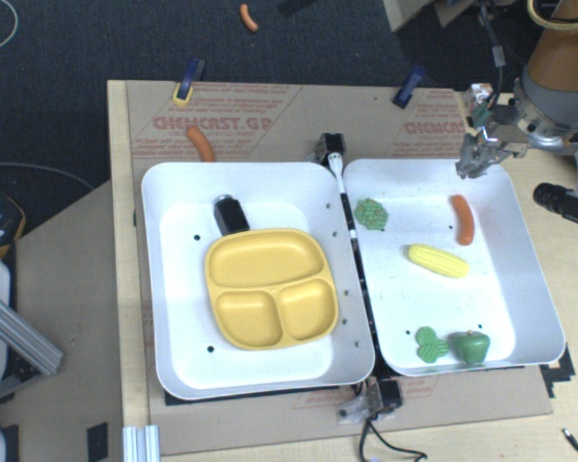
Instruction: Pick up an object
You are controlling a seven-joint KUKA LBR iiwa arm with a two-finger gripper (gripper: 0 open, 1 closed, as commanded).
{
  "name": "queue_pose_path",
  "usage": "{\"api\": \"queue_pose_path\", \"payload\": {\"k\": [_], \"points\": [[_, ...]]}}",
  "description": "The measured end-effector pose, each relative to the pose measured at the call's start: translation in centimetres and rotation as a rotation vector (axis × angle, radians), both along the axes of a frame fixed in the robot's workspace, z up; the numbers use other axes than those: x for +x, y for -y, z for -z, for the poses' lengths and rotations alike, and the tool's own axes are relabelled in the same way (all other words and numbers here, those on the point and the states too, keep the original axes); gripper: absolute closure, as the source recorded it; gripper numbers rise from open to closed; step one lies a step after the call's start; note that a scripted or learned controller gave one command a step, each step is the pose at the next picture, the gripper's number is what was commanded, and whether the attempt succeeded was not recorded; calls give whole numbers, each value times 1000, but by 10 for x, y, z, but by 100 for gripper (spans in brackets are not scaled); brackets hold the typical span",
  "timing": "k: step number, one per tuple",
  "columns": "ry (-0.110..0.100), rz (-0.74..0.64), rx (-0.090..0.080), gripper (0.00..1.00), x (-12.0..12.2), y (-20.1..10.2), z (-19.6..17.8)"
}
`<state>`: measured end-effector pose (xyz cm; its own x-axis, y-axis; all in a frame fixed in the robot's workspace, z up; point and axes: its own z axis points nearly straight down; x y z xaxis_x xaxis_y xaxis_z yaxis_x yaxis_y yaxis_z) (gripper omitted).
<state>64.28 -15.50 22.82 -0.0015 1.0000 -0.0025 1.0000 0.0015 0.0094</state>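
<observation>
Near the right bin's [535, 296] far rim, gripper [472, 166], grip unclear; sausage [462, 219] lengthwise front-to-back just beside it

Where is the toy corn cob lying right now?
The corn cob lies near the middle of the right bin, just below-left of the sausage and right of the broccoli.

Single fixed camera, mounted above the cardboard-topped table [299, 114], looking down at a slant. Far edge of the table sits toward the frame top, near edge at the bottom. Mid-range framing: both shallow white plastic bins [164, 258] fit whole, side by side, dark carpeted floor [77, 37] beyond. Grey arm [559, 75] enters upper right.
</observation>
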Motion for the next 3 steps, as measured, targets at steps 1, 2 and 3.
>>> {"api": "queue_pose_path", "payload": {"k": [1, 2, 3], "points": [[-6, 0, 1, 100, 1, 0, 3], [-13, 0, 4, 100, -33, -29, 10], [-13, 0, 4, 100, -69, -52, 6]]}}
